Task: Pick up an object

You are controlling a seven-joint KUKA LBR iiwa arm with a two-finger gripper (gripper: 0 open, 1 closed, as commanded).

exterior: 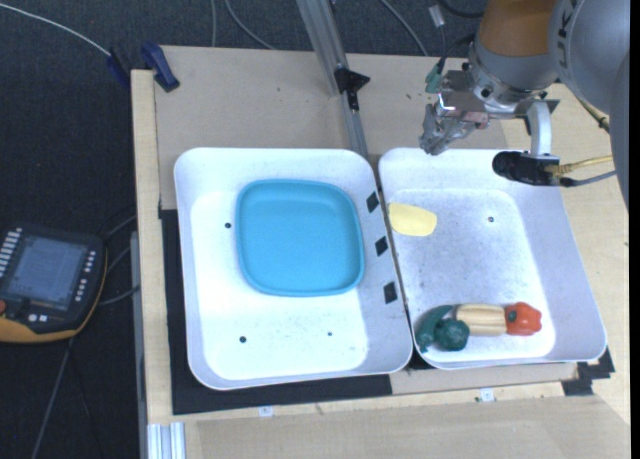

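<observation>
The fingers (437, 139) hang over the far rim of the right bin (560, 247), pointing down and a little to the left. They look drawn close together at the tips with nothing between them, though at this size the gap is hard to judge. The arm (540, 17) reaches in from the upper right, its orange band just above the wrist.

The step in hand seems to be the approach: nothing is grasped yet, and the fingers sit high at the bin's edge rather than down among the things. The next move calls for choosing a target, spreading the fingers, moving over it and descending.

The nearest candidate is the yellow piece (412, 219), a small, flattish, rounded lump lying near the left wall of the right bin, apart from everything else, so it should be easy to reach. At the near edge of that bin three things lie touching in a row: a green item (443, 332), a tan stick (480, 319) and a red item (523, 318). Crowded so, they would likely be harder to take singly.

The left bin (200, 277) holds a blue tray (298, 237), both bins resting on the tabletop (250, 97).
</observation>
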